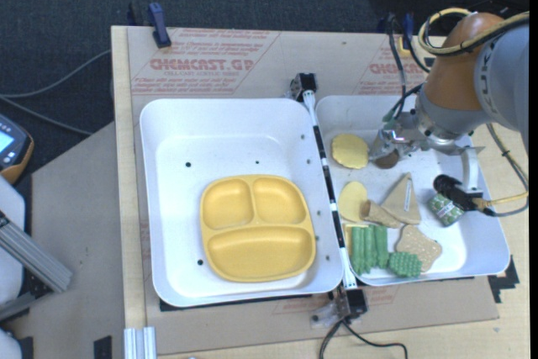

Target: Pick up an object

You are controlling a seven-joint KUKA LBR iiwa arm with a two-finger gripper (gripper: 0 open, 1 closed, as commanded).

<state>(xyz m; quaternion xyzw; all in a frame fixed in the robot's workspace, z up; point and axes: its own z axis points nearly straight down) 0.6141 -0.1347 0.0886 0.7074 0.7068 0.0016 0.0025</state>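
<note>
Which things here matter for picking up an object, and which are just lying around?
For the job: gripper; right bin with yellow disc, green beans, bread slice.
Lying about: yellow divided plate in left bin; blue clamp.

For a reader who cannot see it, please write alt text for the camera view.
The gripper hangs low in the right bin beside a round yellow food piece, with other toy food nearer the camera. The left bin holds a yellow divided plate.

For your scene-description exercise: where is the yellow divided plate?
The yellow divided plate lies in the left bin, toward its front, left of the clips joining both bins.
</note>
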